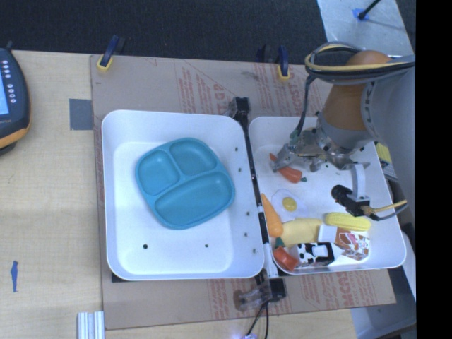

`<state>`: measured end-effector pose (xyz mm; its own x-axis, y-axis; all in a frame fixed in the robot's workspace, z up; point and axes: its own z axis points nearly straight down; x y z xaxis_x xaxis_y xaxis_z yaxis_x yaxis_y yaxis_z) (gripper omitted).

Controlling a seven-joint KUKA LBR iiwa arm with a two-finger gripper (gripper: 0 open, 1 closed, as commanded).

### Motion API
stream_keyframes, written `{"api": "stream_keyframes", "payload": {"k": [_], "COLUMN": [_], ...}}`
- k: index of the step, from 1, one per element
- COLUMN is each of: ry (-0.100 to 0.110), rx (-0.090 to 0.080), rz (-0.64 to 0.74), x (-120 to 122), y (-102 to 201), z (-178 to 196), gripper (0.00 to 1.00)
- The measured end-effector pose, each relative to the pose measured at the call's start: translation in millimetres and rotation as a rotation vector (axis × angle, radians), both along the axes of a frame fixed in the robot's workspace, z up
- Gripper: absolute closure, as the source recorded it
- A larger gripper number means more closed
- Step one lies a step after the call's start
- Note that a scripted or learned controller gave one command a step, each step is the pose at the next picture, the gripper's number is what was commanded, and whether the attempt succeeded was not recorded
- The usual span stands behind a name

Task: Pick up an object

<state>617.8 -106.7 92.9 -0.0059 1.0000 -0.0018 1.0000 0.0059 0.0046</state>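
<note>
My gripper (pixel 294 161) hangs low over the back left part of the right bin (pixel 395 256). A small red and orange toy (pixel 289 174) lies just beneath it and slightly toward the front; whether it is touched I cannot tell. Further forward in that bin lie a fried egg toy (pixel 289 203), an orange carrot (pixel 270 216), a pale yellow piece (pixel 300 229), a corn cob (pixel 347 222), a red piece (pixel 284 258), a black and white toy (pixel 314 253) and a red-streaked flat piece (pixel 353 244).
The left bin (pixel 120 253) holds a blue divided plate (pixel 185 182). A ridge where the two bin walls meet runs between the bins. The grey arm with its orange band (pixel 346 108) crosses the right bin's back right corner.
</note>
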Motion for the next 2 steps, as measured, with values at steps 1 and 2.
{"api": "stream_keyframes", "payload": {"k": [1, 2], "ry": [0.005, 0.016], "rx": [0.002, 0.003], "rz": [-0.001, -0.008], "x": [17, -95], "y": [13, -30], "z": [0, -1], "gripper": [0.0, 0.0]}}
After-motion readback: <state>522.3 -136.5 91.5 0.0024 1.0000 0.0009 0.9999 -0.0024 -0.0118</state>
